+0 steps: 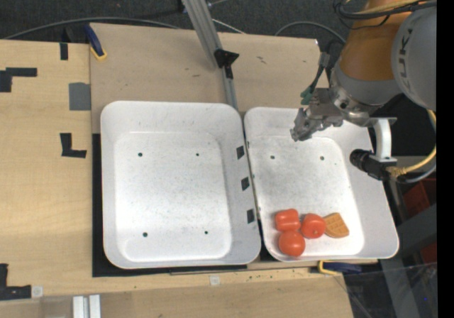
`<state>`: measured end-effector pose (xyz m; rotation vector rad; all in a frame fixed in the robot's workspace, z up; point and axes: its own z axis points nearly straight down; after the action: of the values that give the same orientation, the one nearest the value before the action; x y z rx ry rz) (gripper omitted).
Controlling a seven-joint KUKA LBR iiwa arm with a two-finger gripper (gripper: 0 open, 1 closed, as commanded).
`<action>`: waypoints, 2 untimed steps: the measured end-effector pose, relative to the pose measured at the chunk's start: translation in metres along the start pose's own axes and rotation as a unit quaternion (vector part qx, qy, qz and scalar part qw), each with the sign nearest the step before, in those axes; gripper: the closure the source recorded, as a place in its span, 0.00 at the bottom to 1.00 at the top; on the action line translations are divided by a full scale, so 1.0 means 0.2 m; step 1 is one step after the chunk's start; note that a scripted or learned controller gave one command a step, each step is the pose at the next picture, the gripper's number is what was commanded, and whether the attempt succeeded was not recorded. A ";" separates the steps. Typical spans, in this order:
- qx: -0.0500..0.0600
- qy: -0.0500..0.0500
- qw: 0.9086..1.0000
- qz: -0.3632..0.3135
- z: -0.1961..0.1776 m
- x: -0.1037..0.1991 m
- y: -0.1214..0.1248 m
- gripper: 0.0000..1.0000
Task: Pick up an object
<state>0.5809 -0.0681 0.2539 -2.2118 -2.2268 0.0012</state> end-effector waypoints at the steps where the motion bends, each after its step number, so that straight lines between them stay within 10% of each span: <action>1: 0.000 0.000 1.000 0.000 -0.01 0.28 -0.05 1.00; 2: 0.001 0.000 1.000 0.000 0.10 0.56 -0.09 1.00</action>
<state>0.5621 0.0438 0.2332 -2.2110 -2.2260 0.0036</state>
